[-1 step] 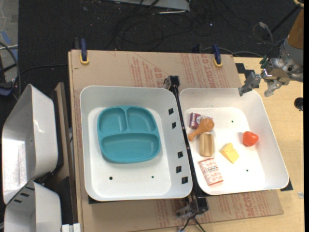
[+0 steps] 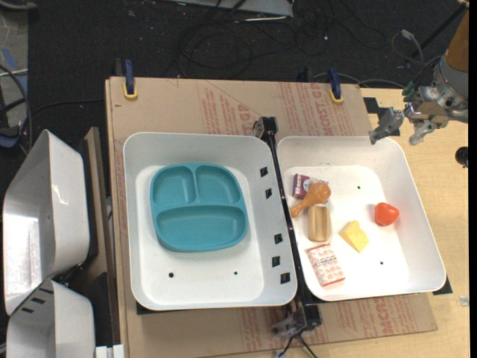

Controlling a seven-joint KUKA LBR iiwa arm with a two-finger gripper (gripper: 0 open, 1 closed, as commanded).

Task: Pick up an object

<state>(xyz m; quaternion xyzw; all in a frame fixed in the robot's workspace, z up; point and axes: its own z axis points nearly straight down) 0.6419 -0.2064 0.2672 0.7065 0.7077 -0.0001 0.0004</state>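
Objects for picking: all in the right bin point(image 2: 417, 200), right of centre in the frame, none lifted yet.

Taken left to right. Far left edge: spare white tubs point(image 2: 45, 207), stacked off the board, out of reach and out of play. Left of centre: the left bin point(image 2: 138, 200), with a teal tray point(image 2: 199, 206) lying flat in its middle (three compartments, nothing in them), probably meant as a drop spot rather than a target. Down the seam between the bins: black clips point(image 2: 274, 218), presumably there to keep both bins from sliding.

In the right bin, clustered toward its left half: a purple packet point(image 2: 300, 184), touching a drumstick point(image 2: 313, 197) laid at a slant across it; just below, a tan roll point(image 2: 319, 222) standing lengthwise; lower still, a red-and-white packet point(image 2: 326, 265) flat near the bottom wall. Right of the roll: a yellow wedge point(image 2: 355, 236). Further right and apart from the rest: a tomato point(image 2: 386, 214), with bare floor all around, so likely the easiest to close on without nudging neighbours.

Upper right of the frame: gripper point(image 2: 399, 124), fingers spread apart with nothing between them, hanging above the bin's top right corner. Parked there, apparently, to leave the bin's contents unobstructed from above before a descent. Nearest candidate from that spot: the tomato, though round and prone to rolling away.
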